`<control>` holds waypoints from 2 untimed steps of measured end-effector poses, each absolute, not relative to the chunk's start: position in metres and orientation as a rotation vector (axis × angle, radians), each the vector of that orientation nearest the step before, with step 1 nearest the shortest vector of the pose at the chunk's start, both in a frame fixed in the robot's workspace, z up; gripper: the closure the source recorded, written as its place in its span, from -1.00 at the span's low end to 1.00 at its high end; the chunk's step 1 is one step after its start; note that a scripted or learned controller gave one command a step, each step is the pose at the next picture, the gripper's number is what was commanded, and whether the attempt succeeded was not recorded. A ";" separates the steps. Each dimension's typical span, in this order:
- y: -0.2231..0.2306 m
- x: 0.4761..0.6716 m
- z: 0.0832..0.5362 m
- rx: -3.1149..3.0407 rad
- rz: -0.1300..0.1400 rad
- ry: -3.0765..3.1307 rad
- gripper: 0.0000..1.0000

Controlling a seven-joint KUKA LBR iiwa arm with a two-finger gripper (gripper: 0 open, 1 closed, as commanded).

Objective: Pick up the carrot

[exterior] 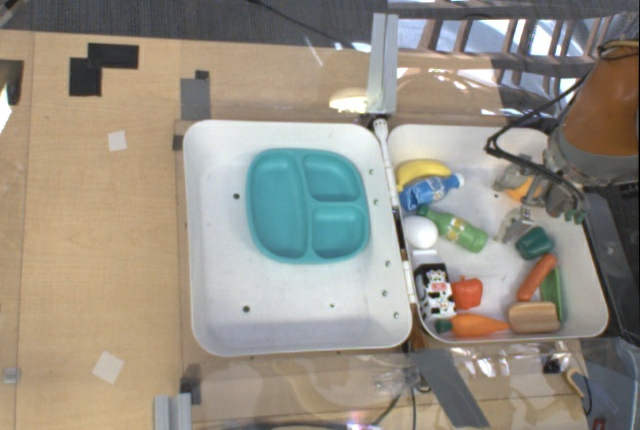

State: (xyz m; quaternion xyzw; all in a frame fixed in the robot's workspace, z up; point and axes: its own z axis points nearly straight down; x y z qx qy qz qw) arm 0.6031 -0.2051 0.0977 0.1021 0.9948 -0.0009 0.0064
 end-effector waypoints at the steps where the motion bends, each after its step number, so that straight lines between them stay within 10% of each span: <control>1: -0.205 0.641 0.088 0.289 -0.003 3.115 -1.00; 2: -0.204 0.645 0.103 0.279 -0.006 3.103 1.00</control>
